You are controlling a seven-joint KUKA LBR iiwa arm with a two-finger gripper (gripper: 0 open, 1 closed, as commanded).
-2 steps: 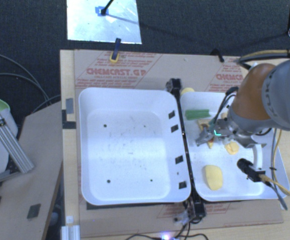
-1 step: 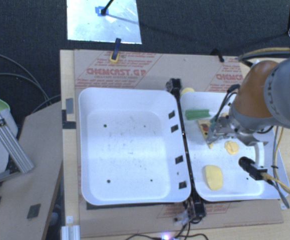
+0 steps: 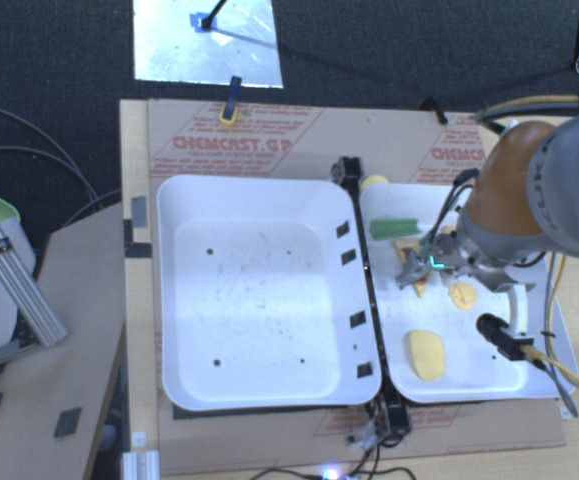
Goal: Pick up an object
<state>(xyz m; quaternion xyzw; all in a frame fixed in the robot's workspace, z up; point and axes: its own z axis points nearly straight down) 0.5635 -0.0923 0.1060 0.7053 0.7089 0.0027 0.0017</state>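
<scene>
Board [image 3: 269, 133] reads "CHEMCAST GP"; end effector [image 3: 414, 268] in rt bin [image 3: 489, 378], grip state unclear.

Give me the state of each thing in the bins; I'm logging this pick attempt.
Claw: low inside the right bin.
Green block: lying flat in the right bin, up-frame of the claw.
Yellow oval: resting on the bin floor, apart from the claw.
Small yellow piece: on the floor beside the arm.
Left bin: flat on the bench.
</scene>
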